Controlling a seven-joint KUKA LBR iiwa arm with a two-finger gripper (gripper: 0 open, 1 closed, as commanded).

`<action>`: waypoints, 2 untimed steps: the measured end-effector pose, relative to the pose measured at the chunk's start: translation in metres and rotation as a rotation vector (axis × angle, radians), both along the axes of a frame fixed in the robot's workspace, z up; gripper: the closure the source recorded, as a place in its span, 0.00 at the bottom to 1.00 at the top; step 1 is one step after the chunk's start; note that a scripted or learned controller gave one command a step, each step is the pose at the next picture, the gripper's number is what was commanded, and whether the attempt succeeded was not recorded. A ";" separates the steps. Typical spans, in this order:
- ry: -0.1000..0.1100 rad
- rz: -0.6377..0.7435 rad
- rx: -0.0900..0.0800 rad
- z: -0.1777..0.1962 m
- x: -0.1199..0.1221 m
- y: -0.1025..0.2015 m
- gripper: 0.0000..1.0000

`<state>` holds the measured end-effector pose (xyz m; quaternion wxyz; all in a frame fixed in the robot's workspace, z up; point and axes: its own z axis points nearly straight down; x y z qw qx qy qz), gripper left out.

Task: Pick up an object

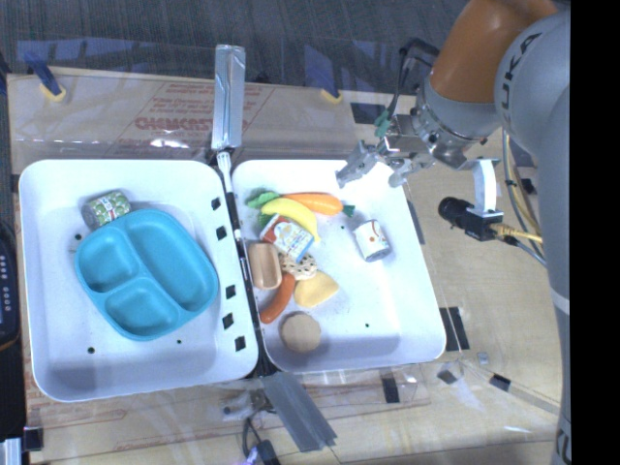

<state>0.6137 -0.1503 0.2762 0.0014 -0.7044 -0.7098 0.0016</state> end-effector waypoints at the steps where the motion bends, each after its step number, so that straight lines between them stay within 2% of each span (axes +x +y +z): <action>1: 0.010 0.042 0.002 -0.109 -0.010 -0.032 0.00; 2: -0.010 0.068 -0.003 -0.166 0.027 -0.026 0.00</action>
